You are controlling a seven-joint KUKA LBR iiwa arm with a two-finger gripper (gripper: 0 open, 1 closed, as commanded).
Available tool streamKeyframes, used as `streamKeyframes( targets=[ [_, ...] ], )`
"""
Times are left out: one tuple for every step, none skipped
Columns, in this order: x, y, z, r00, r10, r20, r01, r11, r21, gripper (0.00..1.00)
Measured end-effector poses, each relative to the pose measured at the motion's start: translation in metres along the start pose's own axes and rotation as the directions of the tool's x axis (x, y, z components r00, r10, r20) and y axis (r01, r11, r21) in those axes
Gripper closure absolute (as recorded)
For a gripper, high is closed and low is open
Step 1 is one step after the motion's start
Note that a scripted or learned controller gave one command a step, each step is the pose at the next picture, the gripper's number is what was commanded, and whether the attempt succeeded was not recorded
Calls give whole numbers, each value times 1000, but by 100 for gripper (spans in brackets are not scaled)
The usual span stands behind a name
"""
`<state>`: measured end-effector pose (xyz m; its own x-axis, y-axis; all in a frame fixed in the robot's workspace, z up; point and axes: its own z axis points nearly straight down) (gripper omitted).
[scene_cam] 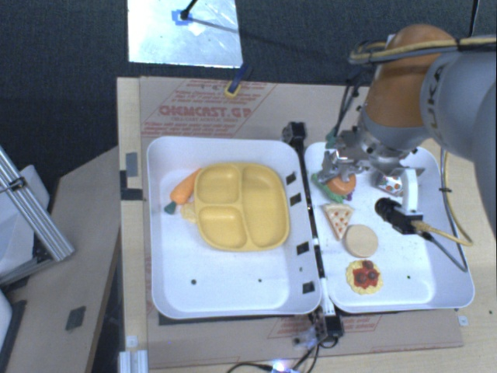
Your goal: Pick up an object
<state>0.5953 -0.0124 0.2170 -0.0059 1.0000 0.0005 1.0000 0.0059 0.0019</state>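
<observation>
You see a thick grey arm point(466, 107) with a rounded orange band point(400, 76) above its wrist. Dark cables point(388, 50) loop over the band, and the gripper point(339, 169) is bare grey metal.

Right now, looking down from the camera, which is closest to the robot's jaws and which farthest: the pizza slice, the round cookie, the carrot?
1. Pizza slice: right bin, just below the gripper.
2. Cookie: right bin, a little further toward the front.
3. Carrot: left bin, beside the yellow tray, clearly farthest.
</observation>
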Motion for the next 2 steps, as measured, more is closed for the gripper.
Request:
streamKeyframes(
  targets=[
    [-5, -1, 2, 1000, 4, 1, -4, 1000, 1, 100],
    [-13, -3, 0, 1000, 5, 0, -5, 1000, 1, 100]
  ],
)
